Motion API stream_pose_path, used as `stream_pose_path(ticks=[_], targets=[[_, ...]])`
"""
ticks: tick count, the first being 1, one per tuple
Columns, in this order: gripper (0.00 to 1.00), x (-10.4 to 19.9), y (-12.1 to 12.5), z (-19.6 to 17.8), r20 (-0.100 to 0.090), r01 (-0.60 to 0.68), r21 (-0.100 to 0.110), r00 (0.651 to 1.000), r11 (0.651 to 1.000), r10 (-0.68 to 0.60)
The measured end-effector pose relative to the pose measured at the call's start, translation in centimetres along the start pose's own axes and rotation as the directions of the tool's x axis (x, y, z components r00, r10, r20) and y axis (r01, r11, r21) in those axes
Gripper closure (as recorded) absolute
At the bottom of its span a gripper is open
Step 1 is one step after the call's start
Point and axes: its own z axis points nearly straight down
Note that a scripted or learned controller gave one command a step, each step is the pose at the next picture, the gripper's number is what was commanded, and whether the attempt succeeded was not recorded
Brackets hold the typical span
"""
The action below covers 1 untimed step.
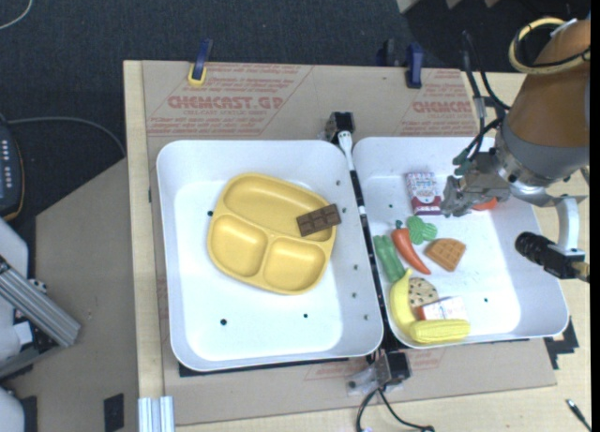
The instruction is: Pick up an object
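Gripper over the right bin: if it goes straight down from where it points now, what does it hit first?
Most likely the small red-and-white packet, just left of the gripper, or the bare floor of the right bin beside it. Depth is hard to judge from this slanted view, so treat that as a guess.

bright, even overhead light | soft shadows | slightly soft focus

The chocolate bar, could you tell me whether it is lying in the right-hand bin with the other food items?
No, the chocolate bar rests on the rim of the yellow divided plate in the left bin.
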Motion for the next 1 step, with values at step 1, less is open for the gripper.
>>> stream_pose_path(ticks=[1], targets=[[1.0, 5.23, -2.95, 0.2, 0.0, 0.001, 0.0, 1.0, 1.0, -0.001]])
